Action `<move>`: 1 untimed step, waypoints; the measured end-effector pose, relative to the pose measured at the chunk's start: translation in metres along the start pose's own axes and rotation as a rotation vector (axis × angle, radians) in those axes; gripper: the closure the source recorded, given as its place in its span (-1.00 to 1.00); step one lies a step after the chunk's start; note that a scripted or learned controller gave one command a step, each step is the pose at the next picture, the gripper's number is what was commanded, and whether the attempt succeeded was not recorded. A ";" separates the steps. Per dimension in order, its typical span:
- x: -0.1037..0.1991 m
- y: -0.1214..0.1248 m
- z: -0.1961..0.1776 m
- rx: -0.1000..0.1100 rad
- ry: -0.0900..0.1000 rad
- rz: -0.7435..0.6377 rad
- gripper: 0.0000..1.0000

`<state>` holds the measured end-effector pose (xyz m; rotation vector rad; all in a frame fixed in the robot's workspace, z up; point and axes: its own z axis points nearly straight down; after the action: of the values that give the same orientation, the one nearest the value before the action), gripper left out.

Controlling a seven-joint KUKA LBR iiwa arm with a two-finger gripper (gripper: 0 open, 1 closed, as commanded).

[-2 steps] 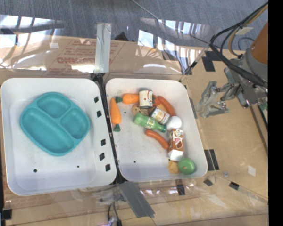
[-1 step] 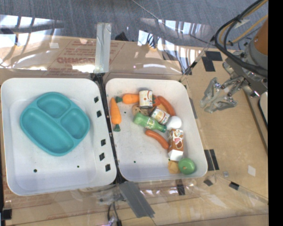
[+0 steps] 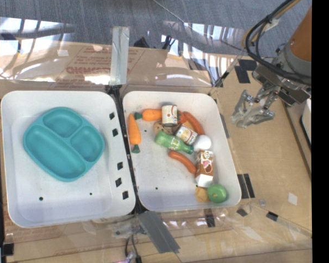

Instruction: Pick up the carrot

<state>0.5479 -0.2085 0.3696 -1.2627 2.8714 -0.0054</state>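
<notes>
**One gripper parked off the bins, carrot lying in the right bin**

One gripper (image 3: pixel 253 109) is seen over the bare bench (image 3: pixel 268 163), to the right of the right bin (image 3: pixel 226 147) and apart from its rim; its fingers are spread apart and nothing is held between them; the arm (image 3: pixel 296 48) is seen entering from the upper right. The carrot (image 3: pixel 134 131) is found in the right bin, laid lengthwise against the left wall, green end toward the near side. Further right in that bin a cluster is gathered: an orange piece (image 3: pixel 151 114), a small can (image 3: pixel 169 115), a green bottle (image 3: pixel 173 143), two sausages (image 3: pixel 182 160), a white egg (image 3: pixel 202 142), and a green apple (image 3: pixel 217 193) in the near right corner. A teal divided plate (image 3: pixel 63 142) is set in the left bin (image 3: pixel 22 201).
</notes>
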 end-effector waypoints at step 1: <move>0.002 0.001 -0.039 -0.001 0.001 -0.296 1.00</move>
<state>0.5456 -0.2091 0.4081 -1.6731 2.6552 -0.0056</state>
